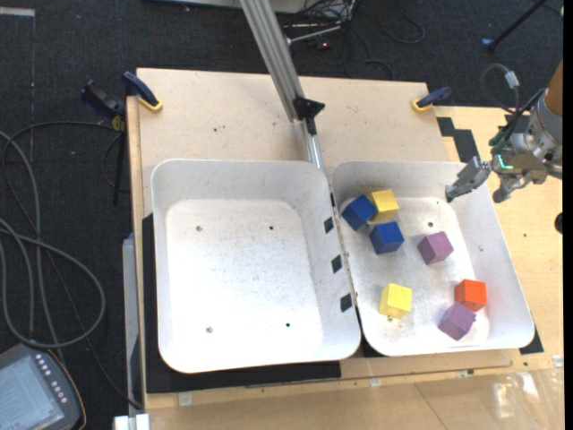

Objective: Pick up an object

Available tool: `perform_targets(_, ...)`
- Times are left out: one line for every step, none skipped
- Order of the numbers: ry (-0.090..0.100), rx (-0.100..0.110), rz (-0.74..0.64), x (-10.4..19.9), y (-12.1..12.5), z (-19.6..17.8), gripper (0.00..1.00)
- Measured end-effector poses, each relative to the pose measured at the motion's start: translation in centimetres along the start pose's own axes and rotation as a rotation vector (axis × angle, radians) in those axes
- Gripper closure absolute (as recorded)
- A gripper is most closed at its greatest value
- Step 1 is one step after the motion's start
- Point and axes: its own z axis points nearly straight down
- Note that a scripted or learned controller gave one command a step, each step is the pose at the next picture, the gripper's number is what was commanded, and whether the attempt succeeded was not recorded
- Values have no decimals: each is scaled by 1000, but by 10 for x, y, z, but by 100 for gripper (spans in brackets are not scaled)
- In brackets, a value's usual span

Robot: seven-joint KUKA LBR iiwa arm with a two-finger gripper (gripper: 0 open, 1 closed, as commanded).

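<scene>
The claw (483,179), fingers apart and gripping nothing, is hovering at the right bin's (510,285) two o'clock rim; the cubes, nearest the purple cube (435,247), are lying untouched; picking remains.

A pale tabletop (269,106) sits on dark carpet (54,61), clamped at its far corners by two blue-and-yellow clamps (143,92). A slanted metal pole (273,43) rises from its far middle. Black cables (36,240) trail left, near a grey screened device (36,392).
</scene>
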Motion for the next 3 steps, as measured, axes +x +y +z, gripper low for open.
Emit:
perform_targets(2,7,3,2,-4,64,0)
perform_targets(2,7,4,-4,-11,124,0)
perform_targets(0,3,1,1,-2,179,0)
